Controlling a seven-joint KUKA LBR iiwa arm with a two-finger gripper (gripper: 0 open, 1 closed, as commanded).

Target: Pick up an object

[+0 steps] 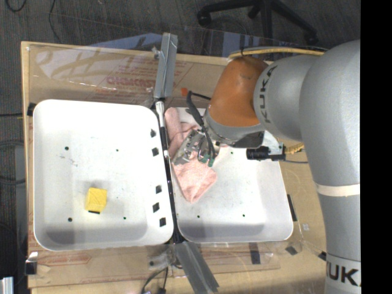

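1. The pink cloth (191, 173) is lying crumpled along the left side of the right bin (257, 222), running from the bin's top corner down past its middle, close beside the divider (164, 164) between the two bins.
2. It is looking soft, limp and light to me. I am guessing it will sag and trail rather than lift as one piece, so a pinch on a raised fold in the bunched middle seems the safest place to take hold.
3. The hand (197, 147) is sitting right down on the cloth's upper half, its metal parts pressing into or just over the folds. Whether it is open or closed, and whether any cloth is caught in it, I cannot tell from here.
4. The arm (306, 103), grey with its orange band, is reaching in from the right and covering the upper right part of that bin, so whatever lies under it is hidden.
5. Over in the left bin (92, 139), a small yellow block (96, 199) is sitting near the lower left, well apart from the hand.
6. The desk (92, 66) under both bins is showing taped, faded lettering I cannot read.
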